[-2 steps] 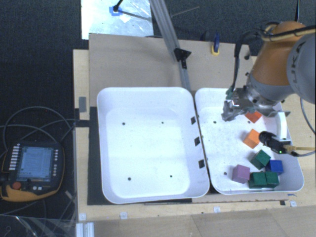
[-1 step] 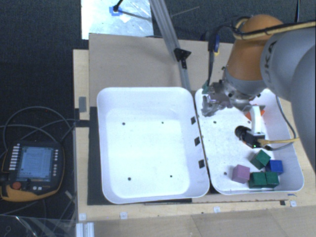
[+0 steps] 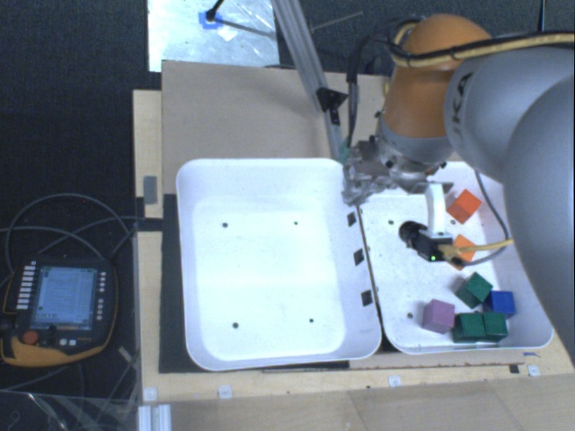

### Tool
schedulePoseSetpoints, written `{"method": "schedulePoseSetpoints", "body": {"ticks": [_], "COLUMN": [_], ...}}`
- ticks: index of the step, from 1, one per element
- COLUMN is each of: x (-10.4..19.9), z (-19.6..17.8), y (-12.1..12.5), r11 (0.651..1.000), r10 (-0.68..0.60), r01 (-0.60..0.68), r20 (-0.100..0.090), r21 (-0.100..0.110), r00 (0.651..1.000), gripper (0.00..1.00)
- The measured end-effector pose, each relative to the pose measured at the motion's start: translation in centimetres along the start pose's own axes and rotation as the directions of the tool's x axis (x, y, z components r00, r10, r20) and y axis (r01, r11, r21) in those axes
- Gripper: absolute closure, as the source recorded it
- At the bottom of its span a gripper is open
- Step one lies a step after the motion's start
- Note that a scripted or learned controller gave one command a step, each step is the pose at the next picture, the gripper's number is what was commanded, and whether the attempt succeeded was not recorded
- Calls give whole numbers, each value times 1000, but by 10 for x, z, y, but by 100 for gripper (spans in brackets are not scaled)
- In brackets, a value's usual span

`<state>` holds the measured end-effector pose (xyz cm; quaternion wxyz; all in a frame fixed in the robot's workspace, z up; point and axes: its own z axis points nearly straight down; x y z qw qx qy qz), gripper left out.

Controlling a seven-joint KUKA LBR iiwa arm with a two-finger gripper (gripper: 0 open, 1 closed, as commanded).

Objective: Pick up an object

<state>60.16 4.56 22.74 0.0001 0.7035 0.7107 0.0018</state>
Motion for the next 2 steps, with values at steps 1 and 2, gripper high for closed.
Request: {"method": "schedulePoseSetpoints", "body": {"ticks": [1, 2], "x": [47, 44], "z": [-9, -9], "y": [11, 11], "r11": [1000, 1000], "r10": [0, 5], "r01": [0, -5], "r20": [0, 3], "r21": [-1, 1], "r00": [1000, 1000], "gripper": [100, 0]}}
